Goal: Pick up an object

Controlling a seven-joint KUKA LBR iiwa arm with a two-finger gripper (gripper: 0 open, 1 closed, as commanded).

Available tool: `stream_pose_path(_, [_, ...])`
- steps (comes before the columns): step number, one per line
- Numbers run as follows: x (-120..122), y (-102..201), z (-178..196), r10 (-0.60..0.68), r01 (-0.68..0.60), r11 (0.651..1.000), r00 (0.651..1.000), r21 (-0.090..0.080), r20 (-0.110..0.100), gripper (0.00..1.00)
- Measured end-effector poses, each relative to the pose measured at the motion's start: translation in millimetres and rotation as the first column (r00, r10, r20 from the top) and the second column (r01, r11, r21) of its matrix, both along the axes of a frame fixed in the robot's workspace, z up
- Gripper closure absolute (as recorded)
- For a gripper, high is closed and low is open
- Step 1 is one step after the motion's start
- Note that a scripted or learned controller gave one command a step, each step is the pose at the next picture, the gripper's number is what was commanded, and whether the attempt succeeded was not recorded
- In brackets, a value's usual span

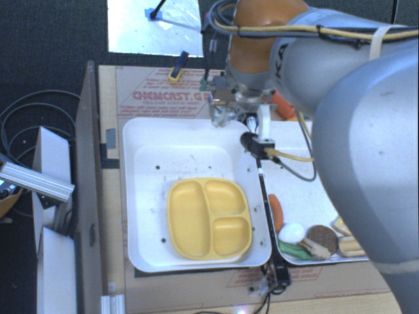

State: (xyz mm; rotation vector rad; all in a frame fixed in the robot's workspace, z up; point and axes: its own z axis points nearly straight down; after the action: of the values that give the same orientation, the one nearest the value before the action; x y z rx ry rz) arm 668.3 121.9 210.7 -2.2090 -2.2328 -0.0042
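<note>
My gripper [224, 116] hangs over the far right corner of the left bin [147, 150], just above its back rim. No object shows between its fingers, and the view does not tell how they stand. A yellow divided tray [209, 218] lies in the near half of the left bin. In the right bin [308, 257] I see an orange carrot-like piece [276, 209], a white egg shape [292, 232], a green piece [296, 250], a brown round piece [321, 237] and tan pieces [347, 244]. An orange object [283, 107] peeks out behind the wrist.
The big grey arm [353, 110] covers most of the right bin. A cable [288, 157] loops from the wrist over the divider between the bins. A yellow and blue tool [177, 70] lies on the cardboard behind the bins. Black cables [33, 120] coil at the left.
</note>
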Motion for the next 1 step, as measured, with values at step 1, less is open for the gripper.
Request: stream_pose_path(1, [1.5,-45.0,44.4,-0.012,0.012,1.0,1.0,-0.003,0.005,1.0])
